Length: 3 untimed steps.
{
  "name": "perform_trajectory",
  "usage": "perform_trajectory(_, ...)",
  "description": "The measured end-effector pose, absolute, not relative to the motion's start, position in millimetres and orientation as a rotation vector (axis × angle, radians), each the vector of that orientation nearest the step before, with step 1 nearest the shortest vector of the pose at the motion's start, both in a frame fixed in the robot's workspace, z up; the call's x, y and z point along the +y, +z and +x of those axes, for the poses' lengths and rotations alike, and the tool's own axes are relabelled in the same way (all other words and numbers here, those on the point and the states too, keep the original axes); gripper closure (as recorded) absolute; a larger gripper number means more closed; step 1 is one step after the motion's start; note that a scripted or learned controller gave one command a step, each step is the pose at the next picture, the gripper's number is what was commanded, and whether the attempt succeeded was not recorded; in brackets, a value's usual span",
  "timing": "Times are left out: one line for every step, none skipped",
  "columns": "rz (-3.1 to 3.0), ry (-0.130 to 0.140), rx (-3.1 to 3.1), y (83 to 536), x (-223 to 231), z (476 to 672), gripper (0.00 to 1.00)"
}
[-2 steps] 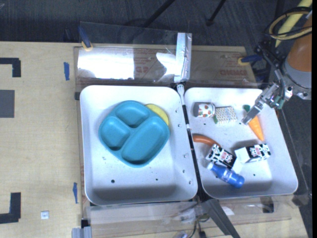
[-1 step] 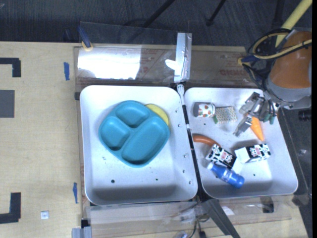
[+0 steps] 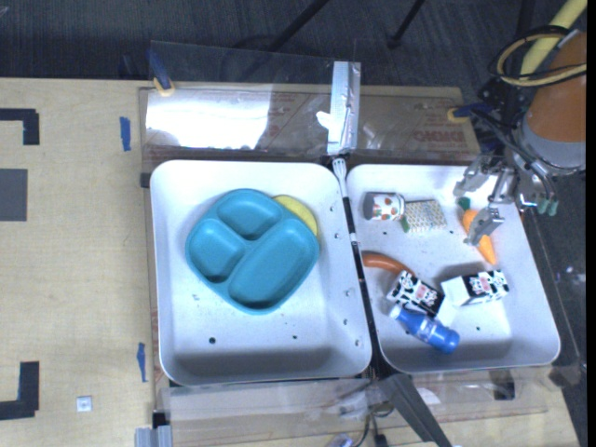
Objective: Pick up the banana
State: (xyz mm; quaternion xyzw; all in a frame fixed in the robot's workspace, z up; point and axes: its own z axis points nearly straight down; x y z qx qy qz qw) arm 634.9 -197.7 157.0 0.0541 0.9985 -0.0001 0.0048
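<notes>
The wooden worktop [image 3: 65, 277] is carrying two white bins side by side, and the arm [image 3: 559, 110] is reaching in from the right with its orange band showing. The left bin [image 3: 186, 343], well away from the pincer, is holding a big blue divided plate [image 3: 251, 247], and the banana [image 3: 300, 212] is peeking out from under that plate's far edge, so mostly hidden and nowhere near the pincer. The right bin [image 3: 531, 333] is sitting right under the pincer [image 3: 492, 194], which is hovering over its far right corner; honestly can't tell if it's open or closed from this angle. Just below the pincer an orange carrot-looking thing [image 3: 482, 236] is lying. Further toward the near side, two black-and-white cow-print cartons [image 3: 414, 293] [image 3: 486, 287] are lying, plus a blue bottle [image 3: 426, 329]. To the pincer's left, a small can [image 3: 383, 207] and a speckled sponge-like pad [image 3: 425, 216] are sitting, with an orange sausage-shaped piece [image 3: 384, 262] beyond them.
</notes>
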Motion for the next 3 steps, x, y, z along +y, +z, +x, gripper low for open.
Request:
perform_trajectory(-0.69, 0.003, 3.062, 136, -209, 611.1, 0.0)
perform_trajectory(-1.746, -0.003, 2.602, 168, -223, 618.1, 0.0)
perform_trajectory(-1.747, -0.003, 2.602, 168, -223, 617.9, 0.0)
